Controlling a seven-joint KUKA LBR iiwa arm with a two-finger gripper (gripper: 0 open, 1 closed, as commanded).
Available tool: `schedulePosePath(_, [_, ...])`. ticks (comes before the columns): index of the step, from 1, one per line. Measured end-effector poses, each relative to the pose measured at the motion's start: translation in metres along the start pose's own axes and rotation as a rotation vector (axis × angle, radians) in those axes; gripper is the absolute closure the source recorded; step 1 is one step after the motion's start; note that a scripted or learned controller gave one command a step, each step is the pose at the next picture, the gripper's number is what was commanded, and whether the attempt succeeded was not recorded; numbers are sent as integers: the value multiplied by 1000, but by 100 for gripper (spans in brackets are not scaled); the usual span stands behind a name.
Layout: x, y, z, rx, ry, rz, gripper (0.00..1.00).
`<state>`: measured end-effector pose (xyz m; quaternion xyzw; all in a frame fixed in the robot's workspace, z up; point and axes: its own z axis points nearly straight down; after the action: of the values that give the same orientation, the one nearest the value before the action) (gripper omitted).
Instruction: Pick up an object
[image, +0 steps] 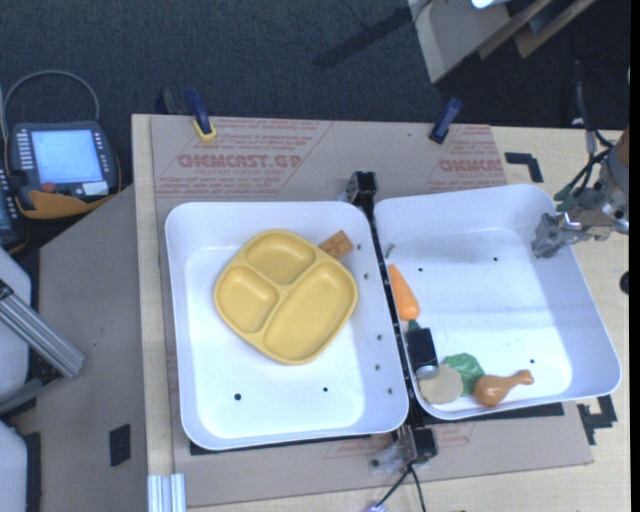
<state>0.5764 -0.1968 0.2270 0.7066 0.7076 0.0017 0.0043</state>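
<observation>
The right bin (500, 280) holds an orange carrot (402, 291) along its left wall. Below it lie a black block (421, 347), a pale round piece (440, 384), a green leafy piece (466, 366) and a brown drumstick (502, 385) near the front left corner. My gripper (553, 235) hangs at the bin's right rim, far from these objects. Nothing shows between its fingers.
The left bin (200, 380) carries a yellow divided plate (287, 296) with a small brown block (336, 244) at its upper right edge. A teach pendant (62, 165) lies off the bench at the left. Clamps (204, 127) sit on the board's back edge.
</observation>
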Motion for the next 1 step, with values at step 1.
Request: schedulePosePath(1, [0, 1, -16, 4, 1, 0, 100])
